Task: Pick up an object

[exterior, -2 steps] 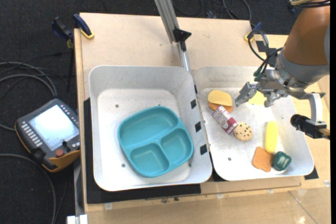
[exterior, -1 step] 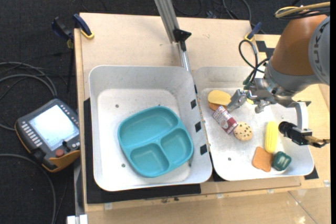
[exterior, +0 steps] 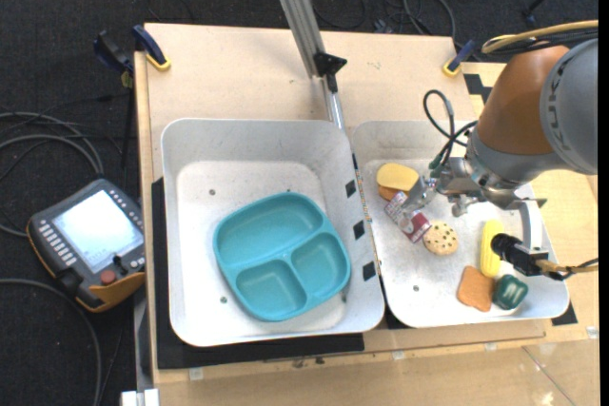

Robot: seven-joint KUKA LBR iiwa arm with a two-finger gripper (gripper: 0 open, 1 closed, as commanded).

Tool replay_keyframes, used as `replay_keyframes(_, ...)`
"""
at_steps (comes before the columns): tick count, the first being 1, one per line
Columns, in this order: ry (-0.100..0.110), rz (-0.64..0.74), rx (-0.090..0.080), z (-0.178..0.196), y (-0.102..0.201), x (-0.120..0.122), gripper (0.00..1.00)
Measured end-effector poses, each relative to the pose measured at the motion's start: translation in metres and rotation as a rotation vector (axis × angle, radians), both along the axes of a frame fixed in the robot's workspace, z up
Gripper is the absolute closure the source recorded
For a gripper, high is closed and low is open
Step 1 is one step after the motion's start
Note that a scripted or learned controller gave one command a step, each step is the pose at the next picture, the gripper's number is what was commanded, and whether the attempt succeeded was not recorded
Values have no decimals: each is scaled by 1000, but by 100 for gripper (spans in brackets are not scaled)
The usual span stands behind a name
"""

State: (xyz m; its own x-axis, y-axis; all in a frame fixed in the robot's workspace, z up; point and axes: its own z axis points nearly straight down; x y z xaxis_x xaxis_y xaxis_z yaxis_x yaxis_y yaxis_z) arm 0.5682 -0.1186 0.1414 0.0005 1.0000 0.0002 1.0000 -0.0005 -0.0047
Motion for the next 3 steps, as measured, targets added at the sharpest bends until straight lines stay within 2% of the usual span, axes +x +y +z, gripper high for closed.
replay_keyframes(1, -6, 1, -1, 13, 0, 1, 100)
replay_keyframes(3, -11, 5, -2, 129, 9, 11, 100)
